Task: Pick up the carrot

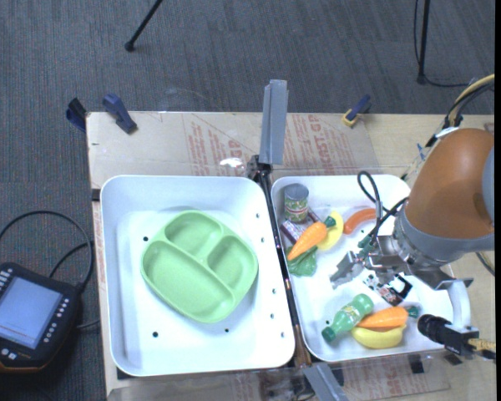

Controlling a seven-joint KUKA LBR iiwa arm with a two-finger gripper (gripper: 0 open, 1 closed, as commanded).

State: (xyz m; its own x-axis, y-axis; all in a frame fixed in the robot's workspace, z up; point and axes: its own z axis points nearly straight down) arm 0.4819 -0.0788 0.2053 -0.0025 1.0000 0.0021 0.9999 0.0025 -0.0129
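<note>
A: Camera view, starting at the gripper (348, 270): it sits low in the right bin (317, 345), grey fingers pointing toward the bin's middle. Jaws stand apart w/ bare white floor between them, nothing held.

B: Where's the carrot (309, 238) vs. the gripper?

A: Up and to the left in frame, near the bin's left wall. Orange body, green leafy end lower left. It leans across a yellow piece (333, 225), apart from the fingers. Can't tell whether it touches that piece or just overlaps it.

B: Other stuff nearby?

A: Small can (296, 203) just above the carrot, upright. Thin orange curved item (360, 218) farther right of the carrot. Below the gripper: green bottle (347, 317) lying on its side, next to a banana (377, 337) w/ an orange piece (384, 317) on top.

B: Arm?

A: Big orange band (449, 178) over the right bin's right side, grey wrist below it, cables around.

B: Left bin (121, 215)?

A: Holds a green divided plate (199, 265), three compartments, roughly centred. Well apart from the gripper.
</note>
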